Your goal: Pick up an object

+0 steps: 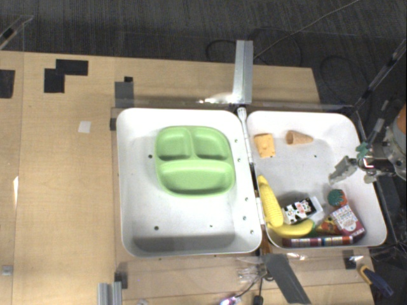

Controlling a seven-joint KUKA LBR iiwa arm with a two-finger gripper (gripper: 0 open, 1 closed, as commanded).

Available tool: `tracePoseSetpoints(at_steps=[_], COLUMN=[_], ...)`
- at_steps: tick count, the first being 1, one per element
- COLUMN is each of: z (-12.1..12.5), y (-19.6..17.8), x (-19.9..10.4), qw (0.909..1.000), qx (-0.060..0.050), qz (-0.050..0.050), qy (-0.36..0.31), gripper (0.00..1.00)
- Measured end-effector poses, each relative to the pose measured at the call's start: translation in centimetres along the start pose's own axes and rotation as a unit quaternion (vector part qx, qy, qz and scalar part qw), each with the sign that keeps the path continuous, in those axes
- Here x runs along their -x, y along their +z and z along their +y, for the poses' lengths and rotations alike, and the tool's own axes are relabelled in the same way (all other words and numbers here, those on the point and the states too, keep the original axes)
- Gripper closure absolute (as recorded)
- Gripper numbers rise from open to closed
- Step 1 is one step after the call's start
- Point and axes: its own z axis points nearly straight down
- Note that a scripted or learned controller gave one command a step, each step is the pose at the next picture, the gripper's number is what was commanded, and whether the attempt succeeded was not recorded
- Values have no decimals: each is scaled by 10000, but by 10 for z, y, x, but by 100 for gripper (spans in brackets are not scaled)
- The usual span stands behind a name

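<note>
The counter (63, 170) carries two shallow white bins side by side, and the work sits in the right bin (318, 129), where the arm reaches in from the right edge. The left bin (137, 234), well away from the jaws (353, 168), holds a green divided tray (193, 159) and nothing that looks easy to grasp.

The step in hand reads as the approach: the jaws hang over the right side of the right bin, above bare floor, with nothing between them. They appear parted, one finger reaching out toward the bin's middle, though the view is too small to say how wide.

No object is named, so the choice is open. The nearest candidates lie just below the jaws toward the bin's front edge: a small green-topped item (335, 197) and a red-and-white packet (346, 218) beside it. Further off, toward the divider, a yellow corn cob (271, 202) lies with its long axis running front to back along the bin wall, its near end meeting a banana (297, 228) that curves along the front wall. A black-and-white patterned piece (299, 210) rests between them. Toward the back wall sit an orange-yellow block (264, 145) and a tan cone-shaped piece (298, 137), whose long axis runs left to right with its narrower end pointing toward the divider.

My judgement is that the next move calls for shifting toward the front cluster, turning the wrist to close across an item's short width, then descending.
</note>
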Motion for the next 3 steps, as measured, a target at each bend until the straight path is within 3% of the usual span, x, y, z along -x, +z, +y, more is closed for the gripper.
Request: tracePoseSetpoints(at_steps=[1, 2, 3], z=[54, 56, 56], y=[150, 142, 142], x=[13, 14, 14], qw=[9990, 9990, 9990], qx=[3, 6, 5], qz=[4, 7, 7], qy=[-439, -441, -442], gripper=[0, 100, 0])
